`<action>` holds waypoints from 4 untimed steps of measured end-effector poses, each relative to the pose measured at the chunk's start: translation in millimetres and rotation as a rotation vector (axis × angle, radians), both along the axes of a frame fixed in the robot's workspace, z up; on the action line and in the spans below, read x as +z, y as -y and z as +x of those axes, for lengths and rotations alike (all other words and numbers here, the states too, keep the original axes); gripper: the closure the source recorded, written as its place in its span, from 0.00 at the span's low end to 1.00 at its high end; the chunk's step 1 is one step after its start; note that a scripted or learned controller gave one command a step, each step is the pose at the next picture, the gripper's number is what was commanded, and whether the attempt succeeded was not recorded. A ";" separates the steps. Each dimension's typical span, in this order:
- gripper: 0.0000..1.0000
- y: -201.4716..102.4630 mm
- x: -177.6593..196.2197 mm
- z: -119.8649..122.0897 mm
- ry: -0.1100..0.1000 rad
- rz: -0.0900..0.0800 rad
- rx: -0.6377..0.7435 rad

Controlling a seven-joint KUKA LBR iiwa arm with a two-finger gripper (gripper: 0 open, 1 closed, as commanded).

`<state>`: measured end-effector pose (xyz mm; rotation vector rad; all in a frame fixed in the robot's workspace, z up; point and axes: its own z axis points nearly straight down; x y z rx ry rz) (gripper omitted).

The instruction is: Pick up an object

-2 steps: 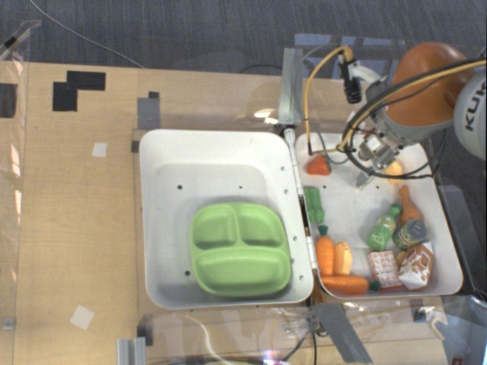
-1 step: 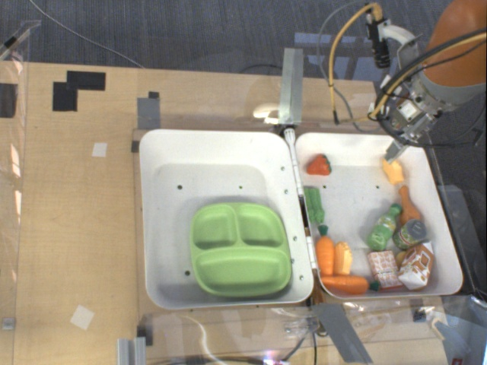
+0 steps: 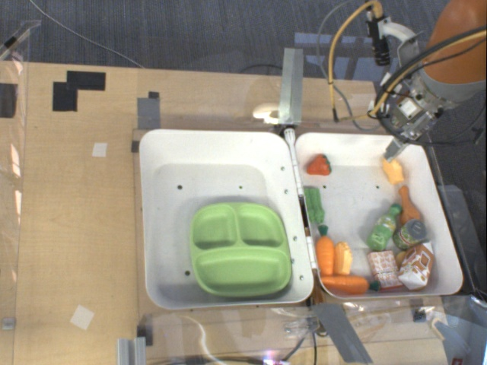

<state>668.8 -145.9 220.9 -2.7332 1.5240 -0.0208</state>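
Toward the upper right of the frame, the gripper [image 3: 395, 151] hangs over the far corner of the right bin [image 3: 358, 152], its tip just above a small yellow-orange block [image 3: 393, 172], which looks like the piece it is lined up to pick; whether it is open or closed I cannot tell. Most other toy foods crowd the bin's lower edge, including carrots [image 3: 344, 284], a green bottle [image 3: 383, 229] and a can [image 3: 411, 234], leaving the block easy to reach. At centre, the left bin [image 3: 163, 173] bears a green divided plate [image 3: 240, 249].
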 end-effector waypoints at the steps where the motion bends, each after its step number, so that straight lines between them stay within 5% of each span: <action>1: 1.00 8.9 42.4 1.6 -0.008 -0.004 0.187; 2: 1.00 51.4 -128.4 1.0 -0.011 -0.008 0.397; 3: 1.00 60.1 18.9 3.8 0.003 -0.016 0.355; 4: 1.00 53.0 75.0 2.2 -0.005 -0.011 0.431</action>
